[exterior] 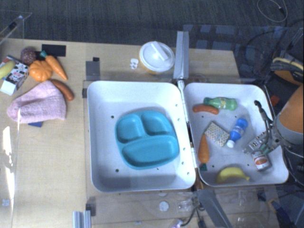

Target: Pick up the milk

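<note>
Nothing is lifted yet, as I read it. I see the milk [236, 132], a small white bottle with a blue cap, lying tilted near the middle of the right bin [280, 177]. My gripper [259, 146] sits low beside that bin's right edge, just beside the bottle; whether it is apart or together, I cannot tell. Grasping and raising remain.

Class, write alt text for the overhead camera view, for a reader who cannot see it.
The tool sits low in the right bin, beside a small white and blue milk bottle, with a banana, carrot and green bottle around. The left bin holds a blue divided tray.
</note>
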